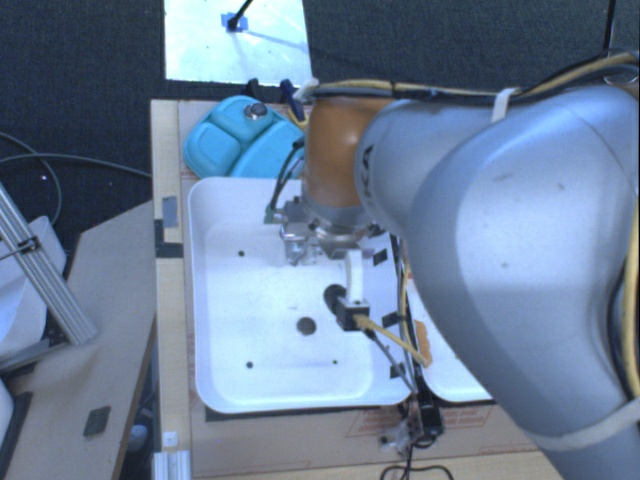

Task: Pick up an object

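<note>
Small dark round object (306, 326) — lying flat in a white bin (222, 288)

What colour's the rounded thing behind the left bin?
Light blue; the rounded thing shows best in camera view.

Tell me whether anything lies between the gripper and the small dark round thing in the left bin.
Nothing visible does. The gripper hangs over the left bin. The small dark round thing lies below it in the view, with bare white bin floor between them.
</note>
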You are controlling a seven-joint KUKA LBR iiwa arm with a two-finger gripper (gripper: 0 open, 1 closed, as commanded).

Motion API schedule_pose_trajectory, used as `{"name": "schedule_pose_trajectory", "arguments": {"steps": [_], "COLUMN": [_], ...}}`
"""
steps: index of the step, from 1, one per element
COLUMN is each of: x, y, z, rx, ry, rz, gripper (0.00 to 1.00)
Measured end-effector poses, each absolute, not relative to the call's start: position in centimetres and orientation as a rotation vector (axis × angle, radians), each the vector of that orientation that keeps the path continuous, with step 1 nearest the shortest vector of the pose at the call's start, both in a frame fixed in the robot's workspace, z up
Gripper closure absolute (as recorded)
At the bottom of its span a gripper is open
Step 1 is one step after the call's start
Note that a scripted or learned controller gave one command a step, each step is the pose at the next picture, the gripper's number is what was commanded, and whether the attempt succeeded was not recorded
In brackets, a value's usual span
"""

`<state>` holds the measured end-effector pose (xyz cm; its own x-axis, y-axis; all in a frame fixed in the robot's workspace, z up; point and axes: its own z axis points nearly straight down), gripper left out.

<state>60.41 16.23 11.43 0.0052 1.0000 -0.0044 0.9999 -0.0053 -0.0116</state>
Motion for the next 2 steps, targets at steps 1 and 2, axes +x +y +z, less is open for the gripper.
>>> {"name": "schedule_pose_trajectory", "arguments": {"steps": [1,2], "x": [52.2,60.3], "y": [18.2,23.8], "z": [8.3,16.7], "rx": [-2.218,-2.218], "ry": [-2.222,-2.235], "rz": [0.004,-0.025], "gripper": [1.00,1.00]}}
